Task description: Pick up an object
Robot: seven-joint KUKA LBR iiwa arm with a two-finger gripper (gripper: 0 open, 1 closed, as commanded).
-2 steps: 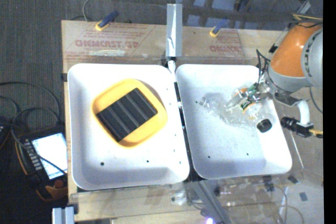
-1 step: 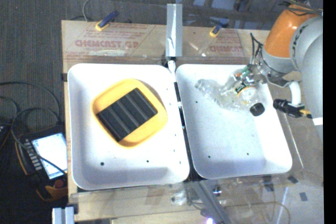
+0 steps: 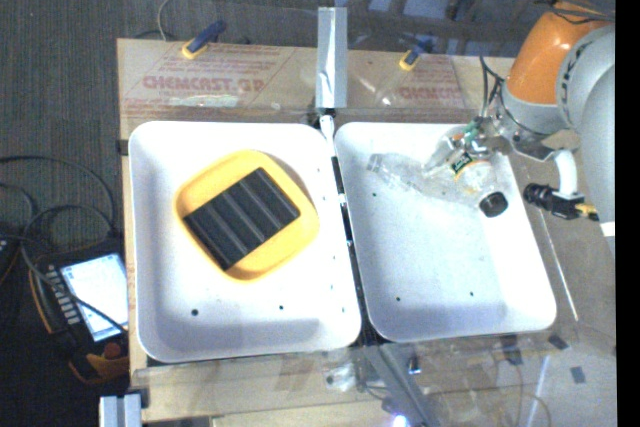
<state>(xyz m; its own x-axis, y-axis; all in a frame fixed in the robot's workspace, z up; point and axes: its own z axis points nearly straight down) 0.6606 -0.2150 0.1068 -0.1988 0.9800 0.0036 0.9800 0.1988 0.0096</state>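
Two shallow white bins sit side by side, and in the right bin (image 3: 450,295) a clear crinkled plastic wrapper (image 3: 425,177) with a small black cap-like piece (image 3: 492,204) lies toward one o'clock, its outline hard to trace against the white floor. The gripper (image 3: 468,147) hangs over the wrapper's upper end, too small and cluttered to tell whether it is clenched or released, while the grey arm is cut off at three o'clock. The left bin (image 3: 160,315) holds a yellow rounded tray with a black ribbed insert (image 3: 248,212); faint red lettering on the brown board (image 3: 200,80) at eleven o'clock reads roughly "CHEMCAST".
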